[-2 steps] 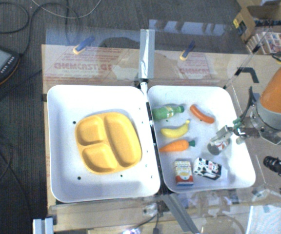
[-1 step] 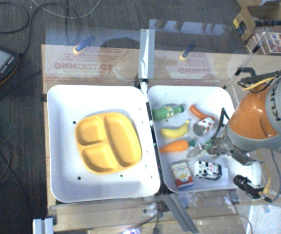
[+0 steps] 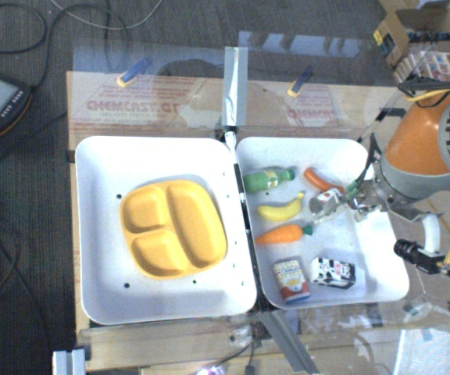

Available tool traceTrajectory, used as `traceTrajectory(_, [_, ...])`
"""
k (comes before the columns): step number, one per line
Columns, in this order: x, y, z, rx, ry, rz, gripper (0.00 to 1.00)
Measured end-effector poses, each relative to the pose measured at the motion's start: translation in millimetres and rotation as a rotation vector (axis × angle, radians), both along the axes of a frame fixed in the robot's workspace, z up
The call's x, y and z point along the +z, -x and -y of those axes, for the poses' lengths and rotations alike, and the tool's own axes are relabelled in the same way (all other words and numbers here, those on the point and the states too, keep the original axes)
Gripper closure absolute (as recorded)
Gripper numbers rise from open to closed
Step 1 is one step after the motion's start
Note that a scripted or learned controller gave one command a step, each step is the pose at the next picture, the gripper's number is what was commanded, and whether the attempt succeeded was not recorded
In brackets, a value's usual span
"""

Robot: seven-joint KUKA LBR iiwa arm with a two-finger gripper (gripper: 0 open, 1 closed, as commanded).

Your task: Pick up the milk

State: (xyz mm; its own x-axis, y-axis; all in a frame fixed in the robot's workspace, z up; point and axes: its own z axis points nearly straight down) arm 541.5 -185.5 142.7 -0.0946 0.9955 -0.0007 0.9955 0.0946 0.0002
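Milk carton [image 3: 333, 273], patterned black and white, lies on its side near the front edge of the right bin [image 3: 381, 244], toward that bin's front right area. Just to its left stands a small red and cream carton [image 3: 291, 279], close by but apart from it.

Tool [image 3: 328, 204] sits over the middle of the right bin, reaching in from the right at the end of the grey arm [image 3: 416, 158] with its orange band. Milk carton lies nearer the front of the bin than the tool, slightly to the tool's right in the view, and apart from it with bare white bin floor between them. Nothing is seen between the tool's fingers; whether they are spread or pressed together cannot be told from this view.

Other contents of the right bin: a green bottle [image 3: 269, 179] lying on its side at the back left; an orange-red item [image 3: 319, 180], perhaps a sausage or chilli, just behind the tool; a yellow banana [image 3: 280, 208] to the tool's left; an orange carrot [image 3: 280, 234] in front of the banana, its green end pointing toward the tool.

Left bin [image 3: 100, 209] holds a yellow divided tray [image 3: 175, 226] with three compartments, set roughly at its centre and turned at an angle.

Worktop [image 3: 155, 104] beneath the bins is a brown board with faded red lettering.
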Motion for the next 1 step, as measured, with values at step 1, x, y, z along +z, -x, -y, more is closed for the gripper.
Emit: traceTrajectory(1, [-48.4,-47.6,15.5,0.022,0.002,0.005,0.0])
